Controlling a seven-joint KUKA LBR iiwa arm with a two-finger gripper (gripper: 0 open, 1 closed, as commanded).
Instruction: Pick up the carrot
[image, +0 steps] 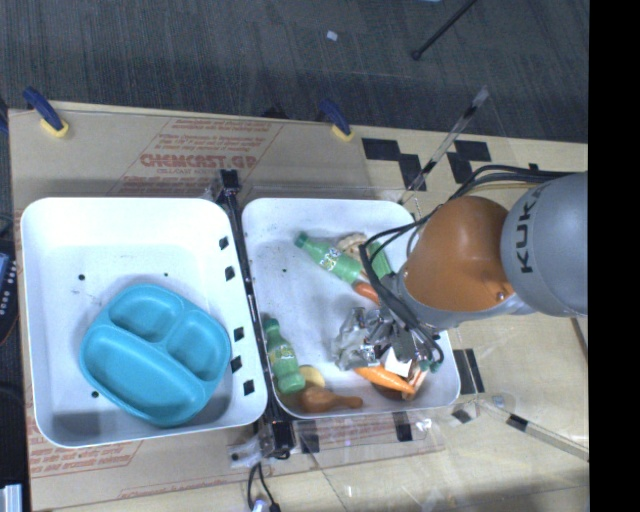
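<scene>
The carrot (384, 378) is an orange wedge lying near the front right corner of the right bin (290, 230). My gripper (368, 342) hangs low in that bin, just above and to the left of the carrot, close to it or touching it. The grey arm with its orange band (455, 255) covers the bin's right side. A second small orange piece (366, 292) peeks out beside the wrist, partly hidden by it.
A green bottle (334, 259) and a beige item (351, 241) lie at the back of the right bin. Another green bottle (283, 361), a yellow piece (313, 377) and a brown item (326, 401) sit at its front left. The left bin (60, 230) holds a blue divided tray (155, 350).
</scene>
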